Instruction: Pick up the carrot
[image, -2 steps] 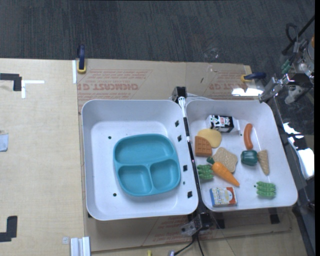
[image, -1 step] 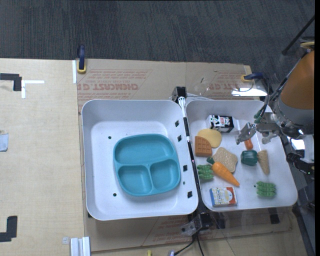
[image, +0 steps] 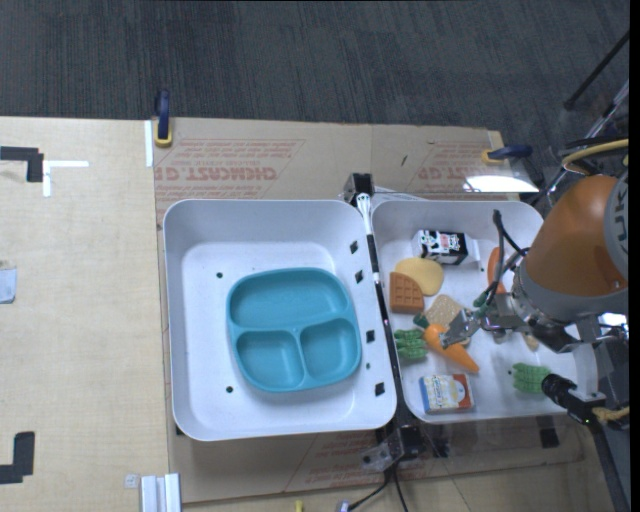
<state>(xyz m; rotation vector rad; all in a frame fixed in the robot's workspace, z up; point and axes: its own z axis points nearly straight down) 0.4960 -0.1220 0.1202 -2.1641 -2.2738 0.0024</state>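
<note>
The carrot (image: 452, 350) is a short orange piece with a green top, lying at a slant in the middle of the right bin (image: 520, 212). My gripper (image: 466, 327) comes in from the right and sits right over the carrot's upper side, touching or almost touching it. The carrot's left end and its lower right tip stick out from under the gripper. The grey arm with its orange band (image: 585, 240) covers the right part of the bin.
Around the carrot lie a waffle (image: 405, 291), a yellow piece (image: 424, 272), a milk carton (image: 442, 245), a green toy (image: 410, 345), a small box (image: 446, 392) and another green piece (image: 530, 378). The left bin (image: 190, 330) holds a teal divided plate (image: 295, 329).
</note>
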